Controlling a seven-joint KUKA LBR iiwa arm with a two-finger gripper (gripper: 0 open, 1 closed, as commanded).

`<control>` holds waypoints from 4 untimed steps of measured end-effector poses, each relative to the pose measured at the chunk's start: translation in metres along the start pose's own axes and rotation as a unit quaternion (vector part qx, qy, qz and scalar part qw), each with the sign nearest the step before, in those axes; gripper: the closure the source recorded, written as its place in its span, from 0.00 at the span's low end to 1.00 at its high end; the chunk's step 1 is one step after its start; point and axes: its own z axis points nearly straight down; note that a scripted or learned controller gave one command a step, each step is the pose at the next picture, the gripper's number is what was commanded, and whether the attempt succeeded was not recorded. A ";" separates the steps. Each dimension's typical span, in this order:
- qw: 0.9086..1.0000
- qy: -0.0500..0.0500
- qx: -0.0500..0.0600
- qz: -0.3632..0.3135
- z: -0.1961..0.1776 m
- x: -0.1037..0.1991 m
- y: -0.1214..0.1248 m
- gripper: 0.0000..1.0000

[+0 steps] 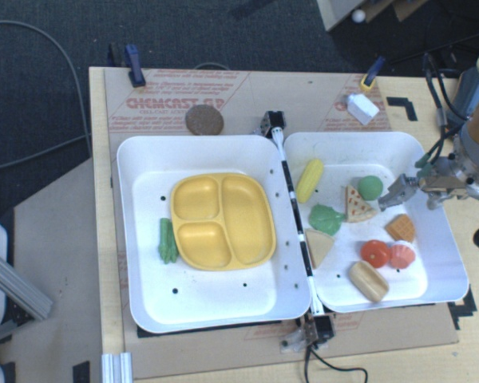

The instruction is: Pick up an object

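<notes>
The right bin (443,250) holds several toy foods: a yellow corn cob (309,179), a green ball (370,187), a pizza slice (356,204), a green leafy piece (326,219), a pale wedge (319,248), a red tomato (375,253), a red berry (402,255), an orange nugget (400,228) and a bread roll (369,281). My gripper (416,195) hangs over the right side of this bin, just right of the green ball and above the nugget. It is open, and bare bin floor shows between its fingers.
The left bin (136,214) carries a yellow divided plate (222,219) and a green pea pod (168,240). On the bench behind the bins lie a brown disc (203,120) and a white block (362,108). Blue clamps (132,64) grip the back edge.
</notes>
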 end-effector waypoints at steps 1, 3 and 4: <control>1.000 0.000 -0.001 0.000 0.160 0.030 0.021 0.00; 1.000 -0.001 -0.002 -0.001 0.141 0.016 0.156 0.00; 1.000 -0.002 -0.002 -0.001 0.131 0.016 0.157 1.00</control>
